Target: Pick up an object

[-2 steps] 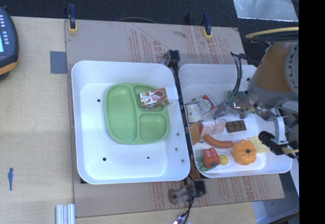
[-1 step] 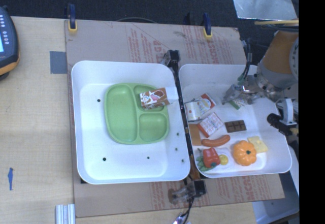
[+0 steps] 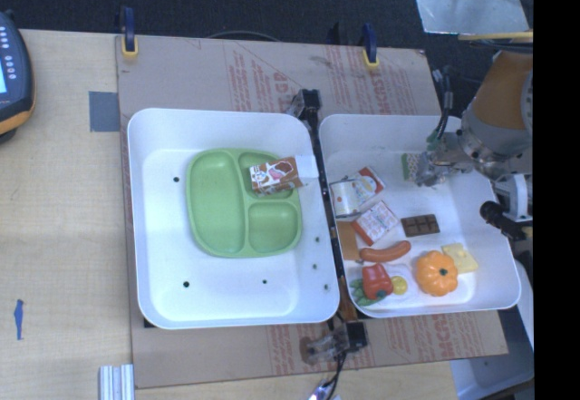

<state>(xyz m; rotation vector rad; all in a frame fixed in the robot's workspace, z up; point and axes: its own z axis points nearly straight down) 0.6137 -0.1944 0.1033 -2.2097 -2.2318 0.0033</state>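
Orange-red sausage (image 3: 384, 252) lies nearly crosswise (right end higher).

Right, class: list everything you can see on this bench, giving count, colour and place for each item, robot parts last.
bins: two, white, side by side on the bench
divided plate: one, green, left bin
small carton: one, brown and white, on the plate's upper right compartment
pumpkin: one, orange, right bin, near corner
sausage: one, red-brown, right bin
chocolate bar: one, brown, right bin
clamps: two, blue and yellow, far board edge
end effector: one, grey, over right bin's far side
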